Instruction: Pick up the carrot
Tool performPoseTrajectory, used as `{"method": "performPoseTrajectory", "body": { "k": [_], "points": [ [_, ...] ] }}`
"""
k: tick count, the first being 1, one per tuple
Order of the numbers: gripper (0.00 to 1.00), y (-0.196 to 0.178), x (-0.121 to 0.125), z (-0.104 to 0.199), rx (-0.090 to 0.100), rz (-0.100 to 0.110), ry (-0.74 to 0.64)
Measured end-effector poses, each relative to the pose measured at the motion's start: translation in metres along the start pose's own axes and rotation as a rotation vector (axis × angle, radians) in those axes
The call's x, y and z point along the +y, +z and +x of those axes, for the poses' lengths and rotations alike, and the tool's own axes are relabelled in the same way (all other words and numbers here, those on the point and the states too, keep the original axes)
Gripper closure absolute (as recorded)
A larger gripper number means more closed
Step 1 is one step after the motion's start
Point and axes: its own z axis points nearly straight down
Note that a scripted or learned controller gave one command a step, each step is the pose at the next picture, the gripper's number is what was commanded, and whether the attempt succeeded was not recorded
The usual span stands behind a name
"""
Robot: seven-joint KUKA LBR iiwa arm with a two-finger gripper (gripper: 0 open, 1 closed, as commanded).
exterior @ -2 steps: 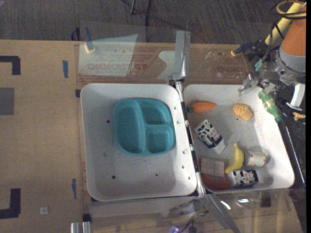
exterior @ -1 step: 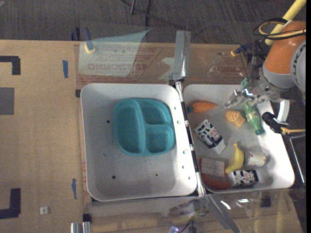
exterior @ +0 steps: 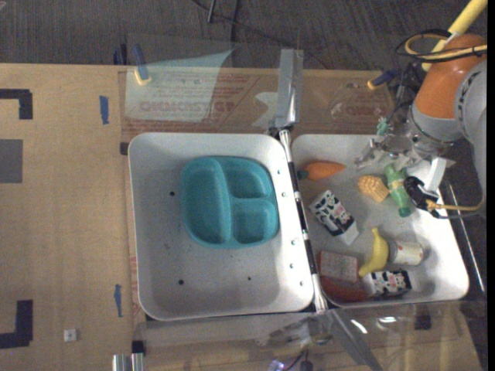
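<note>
Near the right bin's far corner, my jaws [exterior: 390, 154] hover, their spread hidden; the carrot [exterior: 323, 170] lies ungrasped, everything left.

the pincer [exterior: 393, 154] sits among blurred metal parts, and its tips are too small and smeared to read. the arm [exterior: 456, 99] behind it runs off the right edge, so most of its body is cut away. just below the pincer, a green bottle [exterior: 397, 190] has its top tucked under the wrist hardware. well below the pincer, a red packet [exterior: 343, 287] is partly covered by a card and by a black-and-white carton [exterior: 389, 283], whose print is too blurred to read. the banana [exterior: 374, 253] near them hides part of a pale cup [exterior: 407, 252]. above and left of the pincer, the lettering on the clear sheet [exterior: 186, 91] is washed out by glare.
</note>
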Motion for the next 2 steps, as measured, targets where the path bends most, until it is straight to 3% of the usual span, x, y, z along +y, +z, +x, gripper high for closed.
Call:
{"method": "performPoseTrajectory", "body": {
  "k": [1,2],
  "points": [
    [0.00,-0.067,-0.005,0.013,-0.008,-0.001,-0.225],
    [0.00,-0.006,-0.038,0.031,-0.007,-0.003,-0.136]
  ]
}}
